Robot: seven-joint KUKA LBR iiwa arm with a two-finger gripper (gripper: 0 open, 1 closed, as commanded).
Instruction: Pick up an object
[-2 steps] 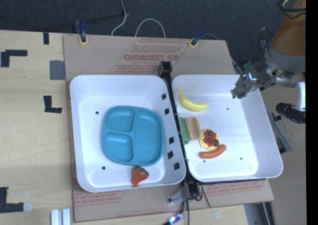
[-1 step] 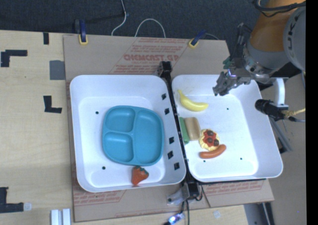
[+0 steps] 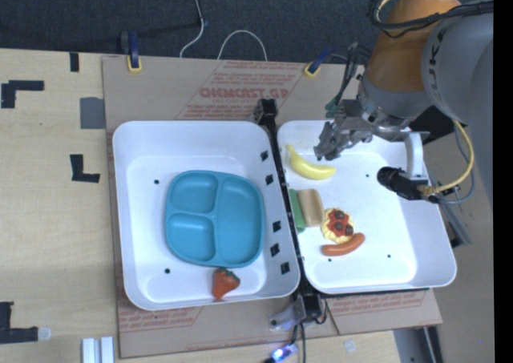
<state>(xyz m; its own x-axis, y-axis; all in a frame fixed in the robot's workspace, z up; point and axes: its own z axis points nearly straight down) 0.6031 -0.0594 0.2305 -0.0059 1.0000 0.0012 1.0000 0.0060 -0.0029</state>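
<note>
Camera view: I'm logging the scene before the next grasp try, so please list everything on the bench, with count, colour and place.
bins: two, white, side by side on the cardboard sheet
divided plate: one, light blue, middle of the left bin
strawberry: one, red with green top, left bin, near edge below the plate
banana: one, yellow, right bin, far left part
sandwich: one, tan with green edge, right bin, by the left wall
pizza slice: one, yellow with red spots, right of the sandwich
sausage: one, orange-red, just below the pizza slice
arm: one, grey with orange band, from the right
gripper: one, dark, above the banana
</note>
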